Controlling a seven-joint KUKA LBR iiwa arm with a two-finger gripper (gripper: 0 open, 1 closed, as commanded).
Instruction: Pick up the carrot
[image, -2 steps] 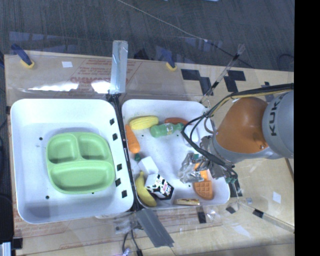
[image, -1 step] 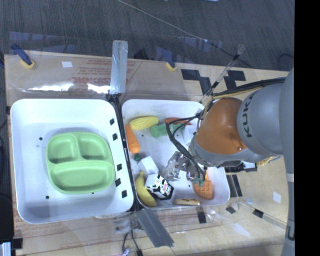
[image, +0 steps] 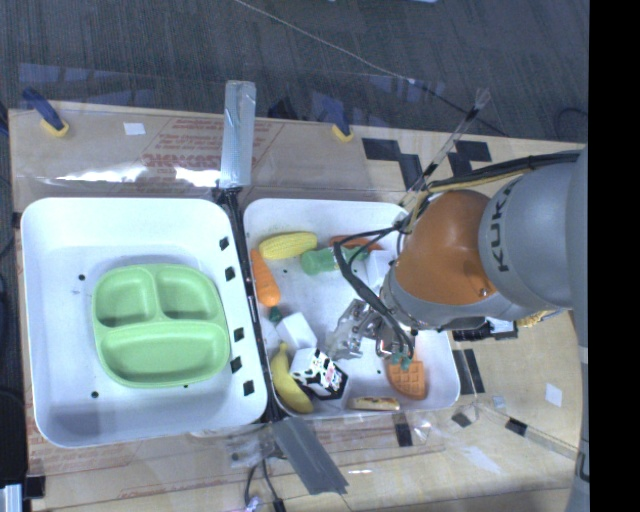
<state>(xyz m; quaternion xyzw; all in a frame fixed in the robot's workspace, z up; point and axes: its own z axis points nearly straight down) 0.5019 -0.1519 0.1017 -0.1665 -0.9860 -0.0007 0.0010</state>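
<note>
A: Cardboard-brown covers the flat desk (image: 520, 450), and two shallow white plastic bins sit on it side by side.

B: And the big grey arm with the orange band (image: 470, 255)?

A: It reaches in from the right, over the right bin (image: 437, 345). Next in size, the light green divided plate (image: 158, 325) lies in the middle of the left bin (image: 50, 300).

B: The hand?

A: The metal two-finger hand (image: 352, 335) hangs low over the middle of the right bin. I cannot tell how far its fingers are parted, and nothing can be seen between them.

B: Where is the long orange carrot (image: 265, 280)?

A: Against the right bin's left wall, lengthwise along it, well apart from the hand. Above it lies a yellow corn cob (image: 288, 245), touching a small green block (image: 320, 262). A yellow banana (image: 288, 385) curves along the lower left, beside a black-and-white patterned cube (image: 322, 374). A small white block (image: 296, 328) sits between carrot and banana.
</note>
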